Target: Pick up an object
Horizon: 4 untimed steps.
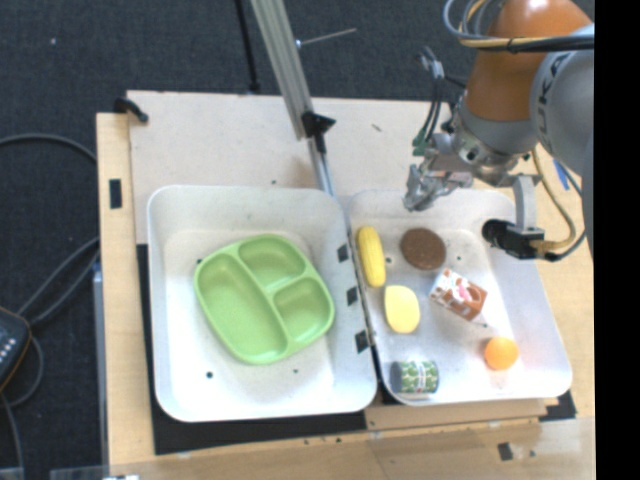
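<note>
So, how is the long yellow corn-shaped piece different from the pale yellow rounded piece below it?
The long yellow corn-shaped piece is narrow, deeper yellow and lies lengthwise next to the bin's left wall. The pale yellow rounded piece is shorter, wider, lighter and lies further from that wall. Both rest untouched in the right white bin.

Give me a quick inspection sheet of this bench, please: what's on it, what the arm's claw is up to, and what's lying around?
Surface: pale wooden bench bearing two shallow white bins, left bin and right bin.
Job's things: in the right bin, a yellow corn-shaped toy, brown round disc, pale yellow rounded block, red-and-white small carton, small orange ball, green-labelled can on its side.
Clutter: green three-compartment plastic plate in the left bin.
Grippers: claw above the right bin's far edge, holding nothing visible.
Cables: grey loops at the arm; black cable on the floor.
Surroundings: dark carpet; slanted metal rail.
</note>
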Each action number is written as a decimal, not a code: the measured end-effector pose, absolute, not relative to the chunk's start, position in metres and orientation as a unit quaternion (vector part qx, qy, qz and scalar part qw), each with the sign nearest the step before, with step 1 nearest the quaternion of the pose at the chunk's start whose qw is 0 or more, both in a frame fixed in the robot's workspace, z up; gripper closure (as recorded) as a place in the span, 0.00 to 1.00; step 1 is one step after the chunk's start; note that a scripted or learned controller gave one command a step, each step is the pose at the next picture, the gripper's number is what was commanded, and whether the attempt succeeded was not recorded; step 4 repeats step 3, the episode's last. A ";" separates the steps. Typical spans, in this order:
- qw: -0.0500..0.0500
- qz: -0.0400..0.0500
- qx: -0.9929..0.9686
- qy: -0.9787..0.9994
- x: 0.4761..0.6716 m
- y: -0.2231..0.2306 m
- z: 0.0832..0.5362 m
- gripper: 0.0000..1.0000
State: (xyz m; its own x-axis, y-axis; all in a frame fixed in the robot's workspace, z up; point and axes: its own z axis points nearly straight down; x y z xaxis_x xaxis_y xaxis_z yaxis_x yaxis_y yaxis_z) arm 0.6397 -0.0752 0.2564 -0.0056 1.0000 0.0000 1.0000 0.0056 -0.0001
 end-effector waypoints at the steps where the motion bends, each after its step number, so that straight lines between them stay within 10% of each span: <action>1: 0.001 0.000 -0.705 -0.709 0.628 -0.025 0.248 1.00; 4: 0.000 -0.001 -0.704 -0.710 0.626 0.077 0.247 1.00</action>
